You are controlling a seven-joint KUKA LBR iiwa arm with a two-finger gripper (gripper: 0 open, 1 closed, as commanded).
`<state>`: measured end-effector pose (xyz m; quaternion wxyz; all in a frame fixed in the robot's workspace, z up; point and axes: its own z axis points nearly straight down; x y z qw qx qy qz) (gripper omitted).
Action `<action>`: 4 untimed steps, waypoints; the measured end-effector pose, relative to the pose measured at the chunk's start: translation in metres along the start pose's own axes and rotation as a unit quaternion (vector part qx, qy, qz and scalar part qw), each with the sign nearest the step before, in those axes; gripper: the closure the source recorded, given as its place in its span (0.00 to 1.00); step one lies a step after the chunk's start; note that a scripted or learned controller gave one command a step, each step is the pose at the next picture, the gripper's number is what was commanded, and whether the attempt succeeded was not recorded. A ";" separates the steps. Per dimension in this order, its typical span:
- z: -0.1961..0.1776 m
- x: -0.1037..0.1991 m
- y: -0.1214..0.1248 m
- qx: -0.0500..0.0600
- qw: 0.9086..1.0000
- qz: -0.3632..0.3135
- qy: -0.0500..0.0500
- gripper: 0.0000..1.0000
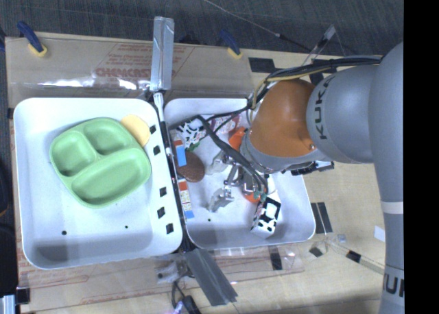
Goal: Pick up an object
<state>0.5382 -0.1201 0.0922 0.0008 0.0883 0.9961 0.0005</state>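
- Left bin [41, 189]: white, with a light green divided plate [99, 160] near its middle.
- Yellow piece [136, 127] at the plate's upper right edge.
- Right bin [295, 227]: white.
- Black-and-white cow-patterned object [265, 216] near the right bin's lower edge; another black-and-white patterned piece [192, 131] near its upper left corner.
- Brown rounded object [193, 168] by the right bin's left wall, a blue piece [181, 155] just beside it.
- Arm [357, 110]: grey, with an orange band [285, 117].
- Bench [206, 55]: tan, with blue clips [32, 38] at its far edge.

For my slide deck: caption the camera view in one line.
KUKA arm reaches into the right bin among small objects; the left bin holds a green divided plate.
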 end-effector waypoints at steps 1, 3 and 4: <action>0.000 0.053 -0.055 0.001 0.999 -0.046 0.001 0.00; 0.000 -0.015 0.014 0.000 0.999 -0.051 0.000 0.00; 0.000 0.029 -0.047 0.001 0.998 -0.062 0.001 0.00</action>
